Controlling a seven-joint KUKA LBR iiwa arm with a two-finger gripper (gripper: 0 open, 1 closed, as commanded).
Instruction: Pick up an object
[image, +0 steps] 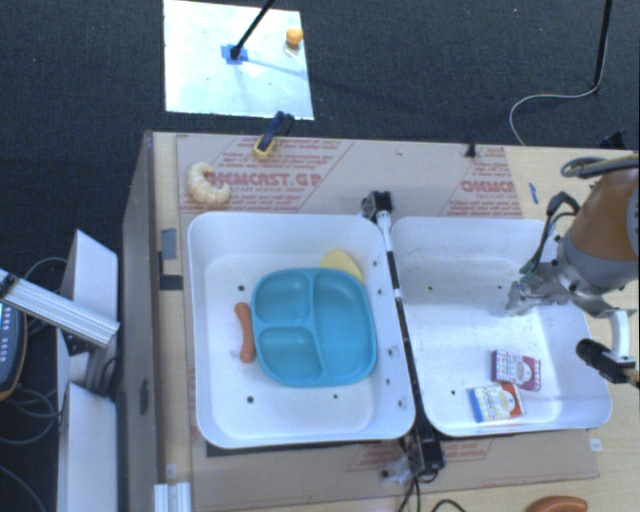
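Camera view: end effector (527, 293) above right bin (440, 330).

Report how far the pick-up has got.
Done: nothing lifted yet. In hand: the gripper hangs over the right white bin, upper right part. Left: the purple-and-white small box and the blue-and-red small carton lie on the floor nearer its front edge.

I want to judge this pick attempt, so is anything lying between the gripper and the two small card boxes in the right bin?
Nothing visible does. The gripper hangs over bare white floor of the right bin, and the purple card box and blue-and-red card box lie nearer the camera with open floor between.
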